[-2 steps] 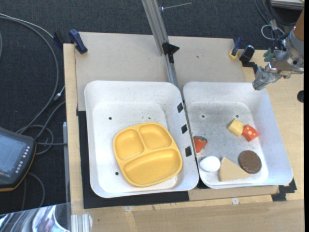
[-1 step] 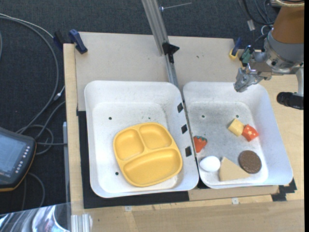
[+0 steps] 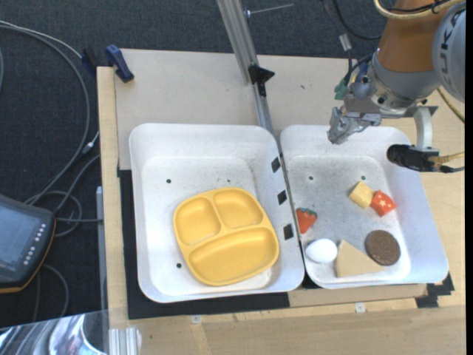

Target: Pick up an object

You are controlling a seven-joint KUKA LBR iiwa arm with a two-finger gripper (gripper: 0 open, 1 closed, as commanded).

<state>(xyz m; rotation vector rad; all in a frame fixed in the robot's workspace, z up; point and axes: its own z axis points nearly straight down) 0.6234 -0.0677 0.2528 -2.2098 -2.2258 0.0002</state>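
My gripper hangs over the far rim of the right bin, above its upper left corner, with nothing seen in it. Well below it on the bin floor lie a yellow block and, touching it, a red-orange piece. Along the near side sit a brown round disc, a tan wedge and a white egg. A small red strawberry-like item rests by the bin's left wall.
The left bin holds a yellow divided plate. A grey metal post slants up from between the bins. A black cylinder sticks out beside the wrist over the right bin's far right rim.
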